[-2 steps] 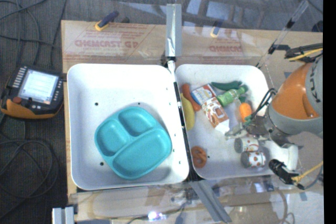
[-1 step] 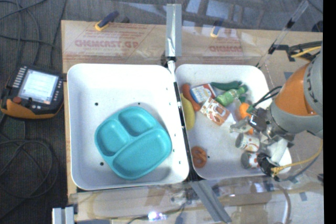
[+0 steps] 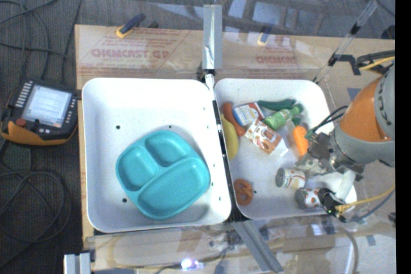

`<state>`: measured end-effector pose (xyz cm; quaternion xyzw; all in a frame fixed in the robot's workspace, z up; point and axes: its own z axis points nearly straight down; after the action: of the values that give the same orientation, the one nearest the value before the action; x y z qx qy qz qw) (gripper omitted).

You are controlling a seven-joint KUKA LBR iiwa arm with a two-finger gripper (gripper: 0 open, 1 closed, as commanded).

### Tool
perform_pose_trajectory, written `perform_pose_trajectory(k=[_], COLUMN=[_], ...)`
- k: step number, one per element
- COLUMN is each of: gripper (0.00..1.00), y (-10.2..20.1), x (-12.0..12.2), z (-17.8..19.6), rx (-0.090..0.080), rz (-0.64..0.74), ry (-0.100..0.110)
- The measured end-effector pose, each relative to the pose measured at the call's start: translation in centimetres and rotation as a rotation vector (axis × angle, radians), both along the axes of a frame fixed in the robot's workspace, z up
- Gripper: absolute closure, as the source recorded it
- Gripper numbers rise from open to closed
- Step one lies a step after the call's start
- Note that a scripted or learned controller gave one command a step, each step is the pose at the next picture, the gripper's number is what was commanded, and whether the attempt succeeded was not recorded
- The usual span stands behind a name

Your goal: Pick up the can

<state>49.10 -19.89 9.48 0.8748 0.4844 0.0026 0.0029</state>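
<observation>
Hovering over the right bin's [image 3: 319, 94] near right corner, the gripper [image 3: 319, 167] hides its grip, so I cannot tell. Two cans lie there: one [image 3: 290, 177] just left, another [image 3: 308, 197] just below. One teal plate [image 3: 163, 172] fills the left bin [image 3: 103, 138].

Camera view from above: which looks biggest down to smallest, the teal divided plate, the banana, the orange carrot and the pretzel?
1. Teal divided plate, by far the largest.
2. Banana, long and thin.
3. Orange carrot and pretzel look about alike; I would not rank them.
</observation>
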Motion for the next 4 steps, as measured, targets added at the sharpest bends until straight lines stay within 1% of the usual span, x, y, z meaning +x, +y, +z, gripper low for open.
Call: perform_pose_trajectory(k=[1,2,3,4], gripper=[0.0,0.0,0.0,0.0], y=[0.1,-0.2,-1.1,-2.5], x=[0.0,0.5,11.4,7.0], z=[0.0,-0.1,13.5,19.1], rx=[0.001,0.012,-0.001,-0.001], rz=[0.001,-0.229,-0.538,-0.596], ry=[0.0,-0.016,0.016,0.017])
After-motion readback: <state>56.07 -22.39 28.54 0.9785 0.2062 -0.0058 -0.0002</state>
